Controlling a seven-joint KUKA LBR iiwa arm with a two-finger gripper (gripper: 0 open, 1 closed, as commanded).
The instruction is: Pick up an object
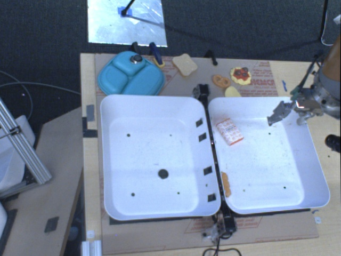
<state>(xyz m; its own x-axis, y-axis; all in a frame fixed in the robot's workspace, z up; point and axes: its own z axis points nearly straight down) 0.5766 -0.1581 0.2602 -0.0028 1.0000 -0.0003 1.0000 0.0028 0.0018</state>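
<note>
The tool [287, 112] hangs over the right bin's [314, 193] far right edge, fingers spread and gripping nothing. The approach looks underway; next it must travel left and descend onto the small box [229, 131].

Two white bins [154, 103] sit side by side, holding one small box [229, 131], one cracker [226, 184] and one dark disc [163, 174].

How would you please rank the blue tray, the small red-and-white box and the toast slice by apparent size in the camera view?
1. blue tray
2. small red-and-white box
3. toast slice, though it looks close to the box, so that order is unsure.
</note>
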